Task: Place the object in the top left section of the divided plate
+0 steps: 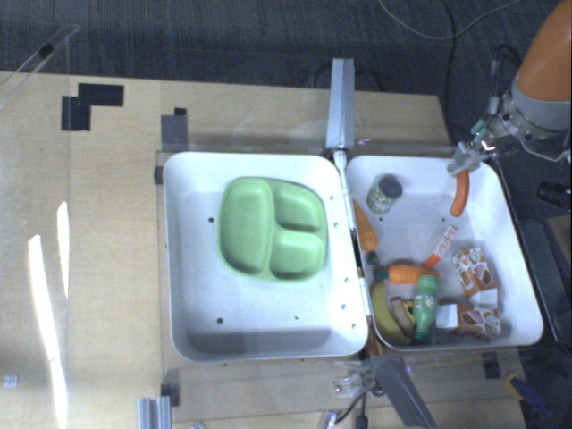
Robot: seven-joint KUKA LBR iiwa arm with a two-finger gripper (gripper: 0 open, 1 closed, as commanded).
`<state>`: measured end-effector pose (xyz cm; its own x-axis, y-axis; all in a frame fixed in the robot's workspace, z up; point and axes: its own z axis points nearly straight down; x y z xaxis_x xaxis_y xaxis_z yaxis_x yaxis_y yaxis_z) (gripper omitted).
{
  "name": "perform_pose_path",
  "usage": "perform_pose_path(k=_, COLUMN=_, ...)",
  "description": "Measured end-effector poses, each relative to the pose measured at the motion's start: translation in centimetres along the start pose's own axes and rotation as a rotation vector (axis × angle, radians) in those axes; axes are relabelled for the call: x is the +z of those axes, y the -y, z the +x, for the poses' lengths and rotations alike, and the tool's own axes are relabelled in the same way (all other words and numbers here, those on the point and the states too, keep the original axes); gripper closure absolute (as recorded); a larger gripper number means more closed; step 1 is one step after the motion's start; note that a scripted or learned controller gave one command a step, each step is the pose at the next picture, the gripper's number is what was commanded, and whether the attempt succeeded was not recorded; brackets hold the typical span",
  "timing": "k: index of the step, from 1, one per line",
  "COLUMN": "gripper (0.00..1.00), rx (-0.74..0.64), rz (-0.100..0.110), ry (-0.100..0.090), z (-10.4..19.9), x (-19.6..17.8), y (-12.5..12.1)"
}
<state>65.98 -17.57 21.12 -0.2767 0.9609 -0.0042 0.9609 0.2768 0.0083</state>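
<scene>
1. The gripper (466,157) is hanging over the far right corner of the right bin (527,315), and an orange sausage (459,194) is dangling lengthwise from just under its tip. The fingers appear to be pinching the sausage's upper end, though the contact itself is too small to make out clearly.
2. Held by one end, the sausage is hanging nearly upright, clear of the clutter below: a tin can (384,194), a carrot (364,228), a green bottle (424,304) and snack packets (472,269).
3. The green divided plate (272,228) is waiting in the left bin (192,266), well apart from the gripper, so the carry across the divider is not yet done.
</scene>
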Motion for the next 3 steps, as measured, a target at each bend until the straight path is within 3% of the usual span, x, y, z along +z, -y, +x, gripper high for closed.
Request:
perform_pose_path(k=1, gripper=1.00, rx=-0.260, rz=0.001, ry=-0.002, z=5.8, x=4.1, y=-2.7)
perform_pose_path(k=2, gripper=1.00, rx=-0.329, rz=-0.001, ry=-0.003, z=17.1, x=2.4, y=-3.3)
perform_pose_path(k=3, gripper=1.00, rx=-0.216, rz=0.001, ry=-0.004, z=24.7, x=2.4, y=-8.1)
